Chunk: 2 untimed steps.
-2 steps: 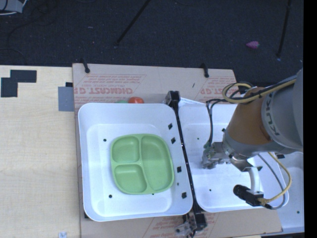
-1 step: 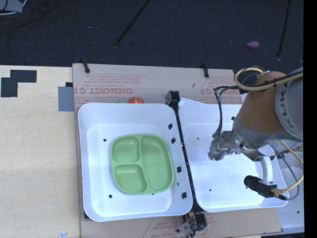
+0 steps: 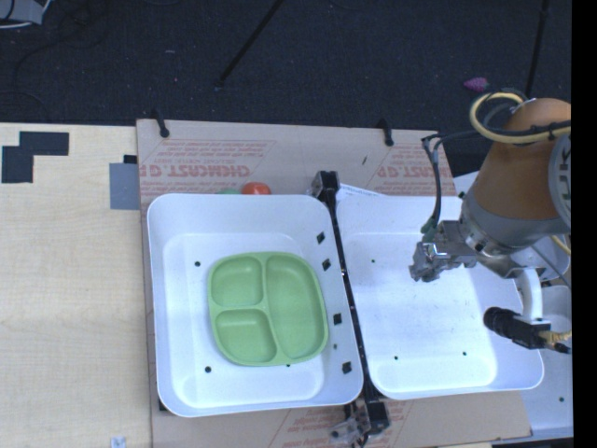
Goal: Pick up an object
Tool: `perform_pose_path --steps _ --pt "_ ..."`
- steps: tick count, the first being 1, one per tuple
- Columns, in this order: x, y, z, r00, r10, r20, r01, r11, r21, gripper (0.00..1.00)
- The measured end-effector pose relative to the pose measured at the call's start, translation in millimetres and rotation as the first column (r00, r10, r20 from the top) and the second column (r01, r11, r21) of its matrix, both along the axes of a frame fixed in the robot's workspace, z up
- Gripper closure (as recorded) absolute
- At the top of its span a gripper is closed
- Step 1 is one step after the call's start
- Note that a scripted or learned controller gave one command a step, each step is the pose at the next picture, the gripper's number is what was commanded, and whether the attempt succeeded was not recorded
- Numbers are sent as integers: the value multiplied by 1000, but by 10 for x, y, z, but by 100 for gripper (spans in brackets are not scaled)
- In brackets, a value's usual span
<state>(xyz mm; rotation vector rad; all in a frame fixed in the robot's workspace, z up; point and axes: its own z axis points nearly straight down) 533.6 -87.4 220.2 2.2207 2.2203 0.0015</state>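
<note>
While slanting left, claw [image 3: 426, 267] overhangs right bin [image 3: 438, 367].

A pale wooden desk [image 3: 65, 278] carries a cardboard sheet [image 3: 280, 161]; two white bins [image 3: 173, 222] [image 3: 392, 217] lie on it.

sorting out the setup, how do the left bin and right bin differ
The left bin holds a green divided plate; the right bin has no plate, and the gripper is over it. The left bin's rear rim has a small red object behind it; the right bin's does not. Both are shallow, white and roughly square.
</note>
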Motion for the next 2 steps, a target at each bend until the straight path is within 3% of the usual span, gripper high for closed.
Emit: perform_pose_path --steps 1,2 --pt "7 -12 525 1000 1 1 -1 1000 0 100" --pt "98 469 545 1000 4 -4 -4 1000 2 100"
